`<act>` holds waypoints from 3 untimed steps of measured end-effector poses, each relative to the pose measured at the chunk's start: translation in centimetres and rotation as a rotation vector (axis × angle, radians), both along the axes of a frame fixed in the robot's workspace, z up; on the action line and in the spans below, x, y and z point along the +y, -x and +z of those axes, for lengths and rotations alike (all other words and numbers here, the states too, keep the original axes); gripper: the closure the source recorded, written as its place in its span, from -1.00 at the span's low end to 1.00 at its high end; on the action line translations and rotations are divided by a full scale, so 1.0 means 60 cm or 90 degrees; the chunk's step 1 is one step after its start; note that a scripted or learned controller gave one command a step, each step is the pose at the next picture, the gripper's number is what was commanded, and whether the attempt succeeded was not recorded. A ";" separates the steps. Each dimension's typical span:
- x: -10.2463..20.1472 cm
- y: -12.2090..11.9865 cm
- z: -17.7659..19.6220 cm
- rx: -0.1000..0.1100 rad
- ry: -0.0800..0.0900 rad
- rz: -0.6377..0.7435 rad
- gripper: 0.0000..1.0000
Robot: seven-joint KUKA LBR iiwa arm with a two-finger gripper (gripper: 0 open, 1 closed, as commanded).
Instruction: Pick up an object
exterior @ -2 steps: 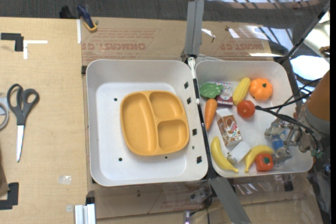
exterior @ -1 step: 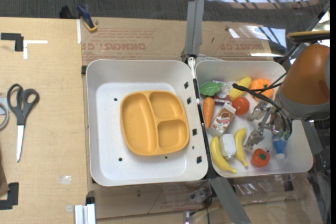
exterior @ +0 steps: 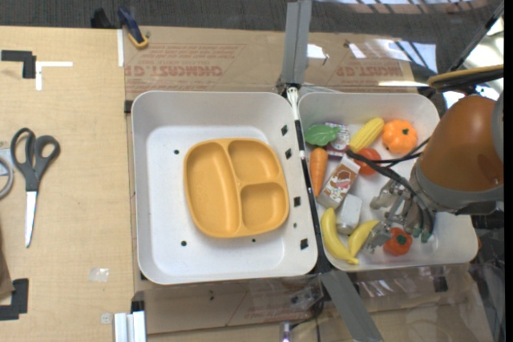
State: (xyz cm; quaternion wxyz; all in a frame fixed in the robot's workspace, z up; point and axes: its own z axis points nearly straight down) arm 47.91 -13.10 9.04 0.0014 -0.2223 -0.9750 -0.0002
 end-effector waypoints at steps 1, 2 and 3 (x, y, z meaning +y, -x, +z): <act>0.003 -0.224 0.005 -0.002 0.001 -0.012 -1.00; 0.060 -0.226 0.001 0.000 0.001 -0.141 -1.00; 0.042 -0.137 0.000 0.000 0.002 -0.197 -1.00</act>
